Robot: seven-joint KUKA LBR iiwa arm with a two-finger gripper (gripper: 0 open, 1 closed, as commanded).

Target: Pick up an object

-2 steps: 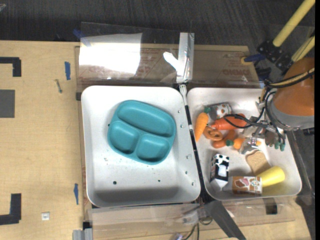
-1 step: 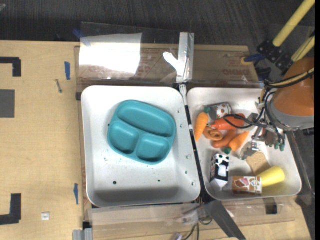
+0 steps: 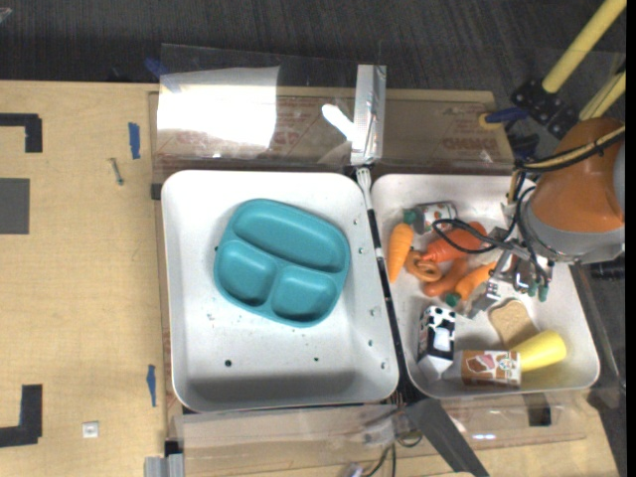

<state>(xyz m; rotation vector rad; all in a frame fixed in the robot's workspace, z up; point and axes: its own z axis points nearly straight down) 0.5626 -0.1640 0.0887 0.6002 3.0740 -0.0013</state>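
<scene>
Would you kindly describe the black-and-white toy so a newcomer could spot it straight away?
Start at the right bin, the one crowded with toys. Along its left side, below the orange carrot, stands the black-and-white toy. It is the only black-and-white thing among orange, brown and yellow neighbours.

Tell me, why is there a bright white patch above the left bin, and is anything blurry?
In the camera view, the white patch is glare on clear sheeting behind the left bin; the teal plate looks sharp, while the arm at right looks soft.
</scene>
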